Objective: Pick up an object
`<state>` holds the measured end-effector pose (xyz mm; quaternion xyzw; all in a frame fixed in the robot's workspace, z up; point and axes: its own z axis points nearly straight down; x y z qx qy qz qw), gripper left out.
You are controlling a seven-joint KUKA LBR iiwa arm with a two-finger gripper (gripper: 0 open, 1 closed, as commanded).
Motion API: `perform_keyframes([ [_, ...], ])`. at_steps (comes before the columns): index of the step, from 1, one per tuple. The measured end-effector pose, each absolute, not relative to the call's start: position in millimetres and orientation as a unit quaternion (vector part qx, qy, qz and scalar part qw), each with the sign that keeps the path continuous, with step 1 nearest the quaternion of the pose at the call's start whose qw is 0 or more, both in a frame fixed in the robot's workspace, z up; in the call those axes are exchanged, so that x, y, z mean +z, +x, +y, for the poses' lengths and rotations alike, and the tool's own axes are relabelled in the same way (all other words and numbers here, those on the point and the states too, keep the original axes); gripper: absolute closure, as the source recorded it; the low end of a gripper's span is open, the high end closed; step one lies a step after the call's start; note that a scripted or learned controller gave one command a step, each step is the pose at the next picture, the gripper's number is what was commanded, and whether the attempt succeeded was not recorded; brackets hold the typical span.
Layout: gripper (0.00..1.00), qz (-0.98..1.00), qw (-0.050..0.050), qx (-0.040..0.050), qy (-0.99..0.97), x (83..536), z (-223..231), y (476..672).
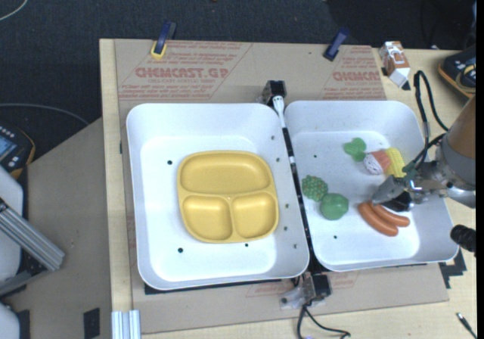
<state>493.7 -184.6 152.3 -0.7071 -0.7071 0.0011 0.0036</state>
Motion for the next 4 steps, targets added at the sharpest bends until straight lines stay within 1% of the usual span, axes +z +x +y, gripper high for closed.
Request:
perform_keyframes([
  [1,0.0,-0.707,0.004,0.0011,-0.707,94,-175,489.0],
  [2,0.0,-0.707,0.002,0.0006,-0.707,84,-174,488.5],
  [3,1.0,-0.707,0.001,-0.0001,-0.708,95,-175,489.0],
  [4,1.0,-0.708,-0.003,-0.0015,-0.706,155,-167,491.8],
])
